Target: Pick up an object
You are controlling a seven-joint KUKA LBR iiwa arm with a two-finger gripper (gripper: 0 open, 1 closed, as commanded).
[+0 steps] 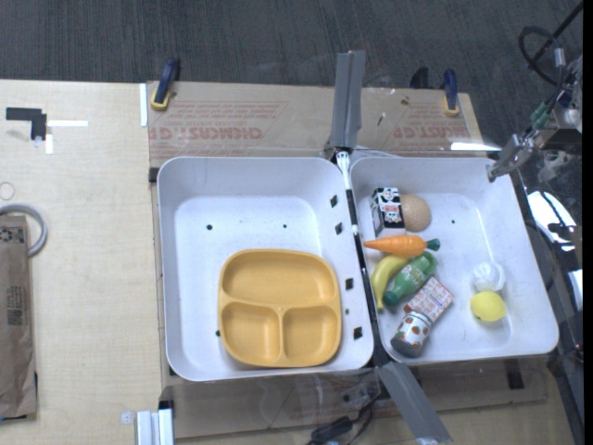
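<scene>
claw (pixel 508 160) at frame's upper right, can't tell its state; drop straight onto isolated lemon (pixel 488 306), clear of clutter

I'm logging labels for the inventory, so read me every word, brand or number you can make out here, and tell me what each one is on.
"CHEMCAST GP", printed in red and upside down, repeated on the cardboard behind the bins.
Carton: print too small to read.
Packet: too blurred.
Can: label unreadable.
Green bottle: label unreadable.
Brown bag: print too small.
</scene>
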